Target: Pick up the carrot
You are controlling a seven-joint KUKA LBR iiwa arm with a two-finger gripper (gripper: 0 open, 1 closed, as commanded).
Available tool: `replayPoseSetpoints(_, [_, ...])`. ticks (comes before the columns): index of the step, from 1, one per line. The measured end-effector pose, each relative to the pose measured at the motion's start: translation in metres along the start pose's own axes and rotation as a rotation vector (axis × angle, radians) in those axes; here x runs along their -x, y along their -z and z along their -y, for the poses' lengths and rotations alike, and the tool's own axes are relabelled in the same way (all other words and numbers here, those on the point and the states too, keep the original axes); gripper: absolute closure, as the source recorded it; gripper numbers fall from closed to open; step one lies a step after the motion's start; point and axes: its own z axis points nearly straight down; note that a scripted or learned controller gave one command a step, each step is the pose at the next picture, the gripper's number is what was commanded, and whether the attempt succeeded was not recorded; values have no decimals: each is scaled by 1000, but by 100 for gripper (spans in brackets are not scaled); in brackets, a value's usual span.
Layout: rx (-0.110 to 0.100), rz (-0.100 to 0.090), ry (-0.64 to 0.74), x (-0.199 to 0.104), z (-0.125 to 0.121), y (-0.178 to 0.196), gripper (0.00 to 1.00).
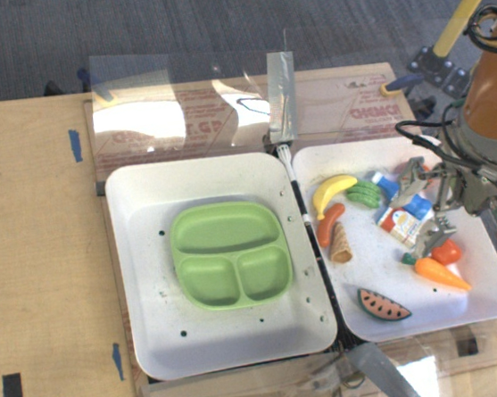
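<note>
The carrot (443, 274) is orange with a green stub and lies in the right bin (490, 298) near its front right corner. A small red piece (448, 251) touches its upper side. My gripper (426, 204) hangs over the right part of this bin, just behind the carrot and apart from it. It is open, with one finger (414, 171) toward the back and the other (439, 234) close above the carrot's green end. Nothing is held between them. A blue, white and red carton (403, 216) lies just left of the gripper.
Also in the right bin are a banana (331, 194), a green vegetable (365, 193), a sausage (329, 223), an ice cream cone (340, 246) and a watermelon slice (384, 304). The left bin (138, 251) bears a green divided plate (231, 253).
</note>
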Motion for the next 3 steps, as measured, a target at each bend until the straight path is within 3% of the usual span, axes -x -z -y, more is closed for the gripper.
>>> replayPoseSetpoints(1, [4,-8,273,-8,47,-139,0])
replayPoseSetpoints(2, [-3,7,518,-20,51,-170,0])
replayPoseSetpoints(3, [-7,19,521,-16,49,-156,100])
